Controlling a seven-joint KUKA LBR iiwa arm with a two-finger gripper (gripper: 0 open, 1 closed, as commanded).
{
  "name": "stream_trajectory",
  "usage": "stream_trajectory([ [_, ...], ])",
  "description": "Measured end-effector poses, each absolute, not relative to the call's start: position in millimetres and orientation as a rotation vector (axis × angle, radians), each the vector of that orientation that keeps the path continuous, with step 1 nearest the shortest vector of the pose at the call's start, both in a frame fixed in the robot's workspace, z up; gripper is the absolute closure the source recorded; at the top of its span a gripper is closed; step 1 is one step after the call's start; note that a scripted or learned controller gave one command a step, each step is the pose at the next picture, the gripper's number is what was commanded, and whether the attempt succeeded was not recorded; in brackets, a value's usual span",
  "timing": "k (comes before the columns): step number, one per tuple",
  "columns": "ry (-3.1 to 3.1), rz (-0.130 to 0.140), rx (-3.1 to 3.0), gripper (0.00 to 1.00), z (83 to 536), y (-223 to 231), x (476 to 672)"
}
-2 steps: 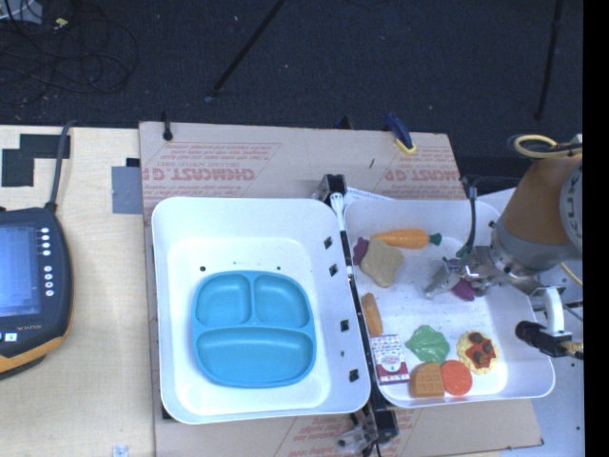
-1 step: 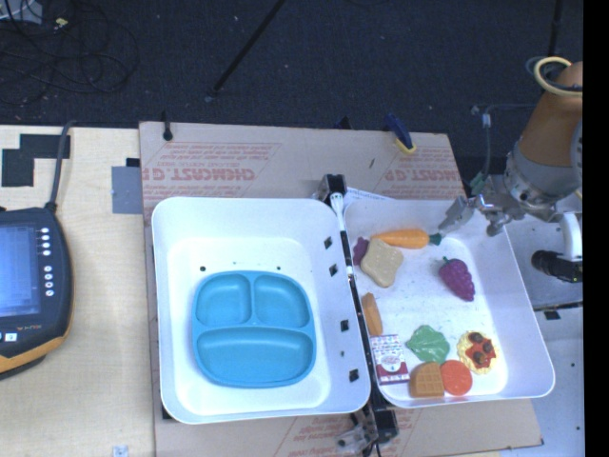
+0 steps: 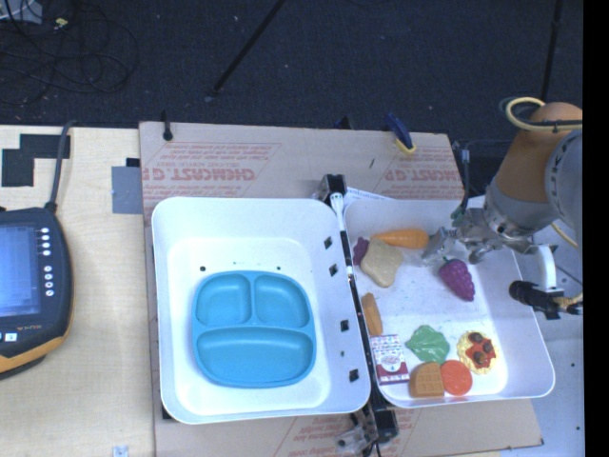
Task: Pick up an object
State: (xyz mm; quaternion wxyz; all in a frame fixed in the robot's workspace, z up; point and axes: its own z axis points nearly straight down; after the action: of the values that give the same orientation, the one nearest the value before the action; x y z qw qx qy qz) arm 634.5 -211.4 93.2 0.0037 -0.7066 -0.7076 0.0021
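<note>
Your arm is over the far side of the right bin, its gripper low among the toy foods.

From the camera view you see the gripper [image 3: 463, 241] just above the right bin [image 3: 533, 374], between the orange carrot [image 3: 403, 239] and the purple grapes [image 3: 458, 278]; whether its pincer is apart or together, you cannot tell, and nothing shows between them. Close by lie a pale bread slice [image 3: 383, 263], a small hot dog [image 3: 370, 314], a green leafy piece [image 3: 427, 343], a pizza slice [image 3: 479, 350], a red tomato [image 3: 457, 378], an orange-brown cookie [0]... [image 3: 427, 381] and a red-and-white packet [image 3: 388, 356]. Your left bin [image 3: 181, 227] holds a blue divided plate [image 3: 253, 328]. A teach pendant [image 3: 29, 279] rests on the bench at far left.
</note>
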Motion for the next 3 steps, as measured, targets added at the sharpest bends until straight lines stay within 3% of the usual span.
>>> stream_trajectory([
  [1,-2.213,0.005,-2.219,0.0,85,-190,599.6],
  [2,-2.211,0.005,-2.223,1.0,95,-192,601.2],
  [3,-2.225,0.0,-2.21,1.0,86,-91,579.8],
])
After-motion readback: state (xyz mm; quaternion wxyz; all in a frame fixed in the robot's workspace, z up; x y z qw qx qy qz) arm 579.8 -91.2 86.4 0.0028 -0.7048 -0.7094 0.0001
